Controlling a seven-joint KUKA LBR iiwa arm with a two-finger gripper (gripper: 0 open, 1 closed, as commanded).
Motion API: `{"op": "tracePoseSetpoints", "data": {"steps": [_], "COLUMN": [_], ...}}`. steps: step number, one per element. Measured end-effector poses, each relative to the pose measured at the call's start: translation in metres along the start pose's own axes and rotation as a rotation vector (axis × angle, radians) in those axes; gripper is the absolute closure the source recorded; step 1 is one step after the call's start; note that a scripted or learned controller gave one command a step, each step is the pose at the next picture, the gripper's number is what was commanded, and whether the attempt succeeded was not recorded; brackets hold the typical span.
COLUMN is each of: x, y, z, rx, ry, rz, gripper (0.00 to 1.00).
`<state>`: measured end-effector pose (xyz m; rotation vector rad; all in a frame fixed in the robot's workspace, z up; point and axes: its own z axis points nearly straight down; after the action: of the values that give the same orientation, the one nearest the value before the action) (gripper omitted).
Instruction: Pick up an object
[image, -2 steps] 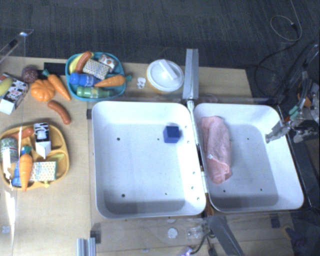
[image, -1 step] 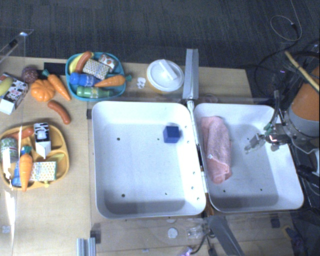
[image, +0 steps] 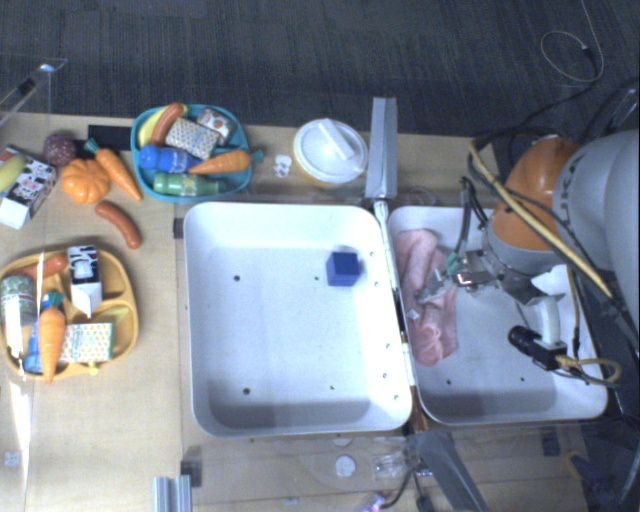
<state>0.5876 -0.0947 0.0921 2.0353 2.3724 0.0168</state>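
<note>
Since my gripper (image: 443, 282) is hovering low in the right bin (image: 500, 402), right at the edge of the pink floppy thing (image: 428, 318), that's what I'd call the target. It lies lengthwise along the bin's left wall and looks soft and lumpy. Honestly, from this angle I can't tell whether the gripper is spread or pressed together, and nothing visibly sits in it, so I'm not claiming a grab.

How I'd do it well: come straight down over the fattest part of the pink piece, not the rim side, because the bin wall is just beside it and I'd probably clip it. Soft stuff likes to slide out, so bite deep into a fold and lift slowly. If it dangles, keep it clear of the wall.

The other option is the blue cube (image: 343, 268) in the left bin (image: 280, 405), sitting alone near that bin's upper right, well apart from me.

As for the surroundings, both bins are smooth white plastic on a wooden bench (image: 150, 420). Toy food is piled in a yellow tray (image: 122, 298) and a blue bowl (image: 240, 182) off to the left, with a white round lid (image: 330, 150) behind the bins. My cables (image: 560, 362) trail into the right bin, so watch for snags. The floor beyond is dark carpet (image: 300, 50).
</note>
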Motion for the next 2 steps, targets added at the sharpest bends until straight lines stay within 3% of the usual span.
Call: {"op": "tracePoseSetpoints", "data": {"steps": [1,2], "x": [-0.014,-0.066], "y": [0.066,0.075], "z": [0.002,0.004], "rx": [0.004,0.010], "ry": [0.001,0.001], "rz": [0.074,0.033], "gripper": [0.00,0.00]}}
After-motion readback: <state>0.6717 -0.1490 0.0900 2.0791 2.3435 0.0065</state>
